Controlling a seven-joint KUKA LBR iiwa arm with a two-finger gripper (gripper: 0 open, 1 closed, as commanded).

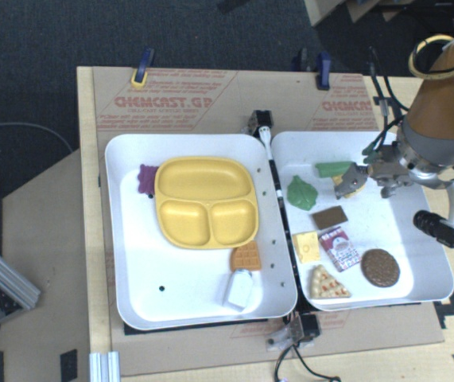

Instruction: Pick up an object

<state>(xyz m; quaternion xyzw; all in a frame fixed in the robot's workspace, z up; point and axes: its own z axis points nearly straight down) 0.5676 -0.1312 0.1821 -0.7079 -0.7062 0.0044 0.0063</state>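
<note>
Dark carpet surrounds a cardboard-topped bench w/ two white bins clamped side by side, probably so they do not slide. Left bin (131, 237) holds a yellow divided tray (207, 200), a purple piece (147, 179) tucked at its edge, a waffle (246, 255) and a white block (241, 290). Right bin (425, 249) has the toy food: green leaf (301, 192), green pod (334, 168), brown bar (329, 217), cheese (307, 246), red packet (339, 249), pizza slice (327, 282), cookie (380, 267). Gripper (352, 183) hangs low at the far part of that bin, near the pod; I think it is choosing a target there. Whether it is open or closed, I cannot tell, and nothing looks to be held. All items lie well apart, so approx. any is reachable.
</note>
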